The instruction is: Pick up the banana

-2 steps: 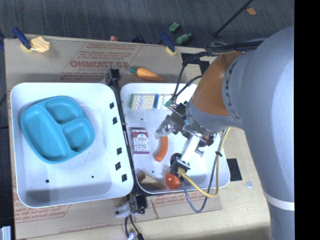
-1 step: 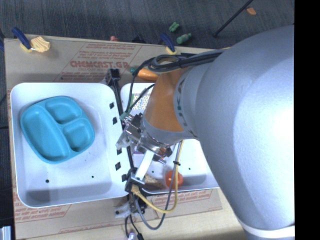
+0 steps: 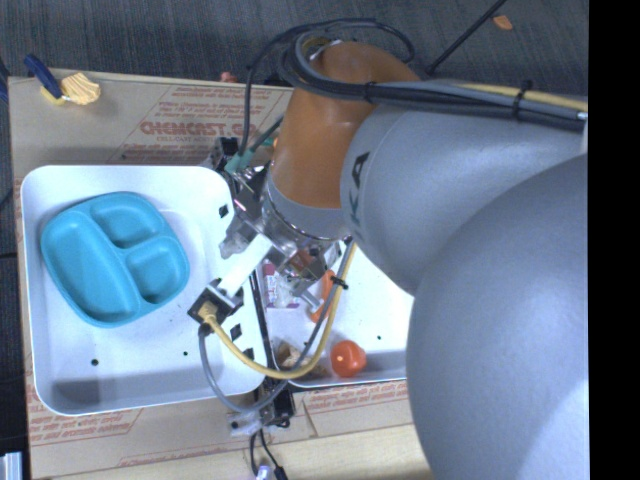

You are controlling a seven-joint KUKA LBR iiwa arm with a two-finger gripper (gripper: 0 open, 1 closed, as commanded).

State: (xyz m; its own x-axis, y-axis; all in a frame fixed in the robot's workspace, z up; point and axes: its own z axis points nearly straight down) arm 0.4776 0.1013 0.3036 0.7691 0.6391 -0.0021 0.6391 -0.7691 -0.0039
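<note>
So on the left there's a blue divided tray (image 3: 112,256) sitting in the left bin (image 3: 40,298). The arm (image 3: 420,218) hangs low over the right bin (image 3: 385,308), blocking most of it, gripper state can't tell. No banana I can make out, just an orange ball (image 3: 347,358) near the front. My guess: light, soft, curved, so grab mid-body across the narrow width

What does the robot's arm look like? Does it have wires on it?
The arm is big, round and smooth, mostly grey, with an orange band near the wrist. Dark letters are printed on the grey shell beside the band. Black cables loop over the top of it, and a yellowish hose curls underneath. The wrist end is a cluster of metal parts and small black blocks.
</note>
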